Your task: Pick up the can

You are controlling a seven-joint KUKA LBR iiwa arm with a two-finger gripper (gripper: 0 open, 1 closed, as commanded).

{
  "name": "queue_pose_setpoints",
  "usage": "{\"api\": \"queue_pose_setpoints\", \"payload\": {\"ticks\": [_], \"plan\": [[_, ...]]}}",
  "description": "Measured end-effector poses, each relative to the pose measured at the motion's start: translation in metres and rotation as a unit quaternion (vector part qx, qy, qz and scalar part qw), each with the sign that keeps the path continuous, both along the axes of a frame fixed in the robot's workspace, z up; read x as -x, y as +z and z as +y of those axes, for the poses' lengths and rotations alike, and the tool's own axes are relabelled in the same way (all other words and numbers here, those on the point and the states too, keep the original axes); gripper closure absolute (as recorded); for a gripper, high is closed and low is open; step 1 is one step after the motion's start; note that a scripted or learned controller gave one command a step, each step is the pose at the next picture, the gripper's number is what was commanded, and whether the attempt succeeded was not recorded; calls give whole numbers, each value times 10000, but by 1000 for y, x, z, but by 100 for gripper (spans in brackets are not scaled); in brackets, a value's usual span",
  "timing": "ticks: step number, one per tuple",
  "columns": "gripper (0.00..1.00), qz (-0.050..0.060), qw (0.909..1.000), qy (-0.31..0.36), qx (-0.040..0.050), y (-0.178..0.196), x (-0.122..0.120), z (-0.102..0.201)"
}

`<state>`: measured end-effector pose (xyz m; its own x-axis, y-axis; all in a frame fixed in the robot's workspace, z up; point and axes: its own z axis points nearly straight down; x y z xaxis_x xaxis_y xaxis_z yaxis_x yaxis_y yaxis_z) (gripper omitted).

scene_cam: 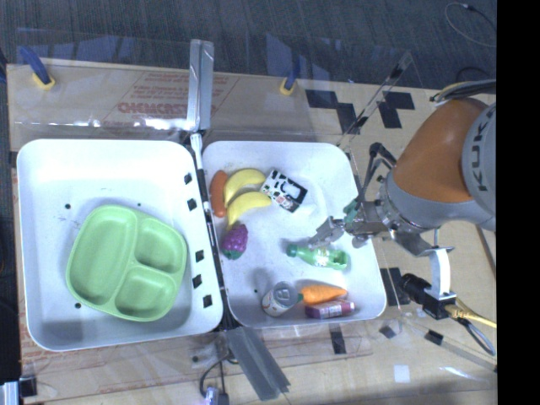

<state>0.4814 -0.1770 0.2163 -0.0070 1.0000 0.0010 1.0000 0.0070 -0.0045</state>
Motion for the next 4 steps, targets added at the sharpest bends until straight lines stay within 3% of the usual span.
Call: {"api": "queue_pose_setpoints", "payload": {"ticks": [1, 2, 3, 4], "plan": [[0, -181, 9989, -432, 51, -103, -35, 24], [100, -6, 9991, -420, 8, -106, -26, 27], [100, -26, 9750, 2221, 6, -41, -25, 6], [100, -17, 9953, 970, 4, 2, -52, 32]]}}
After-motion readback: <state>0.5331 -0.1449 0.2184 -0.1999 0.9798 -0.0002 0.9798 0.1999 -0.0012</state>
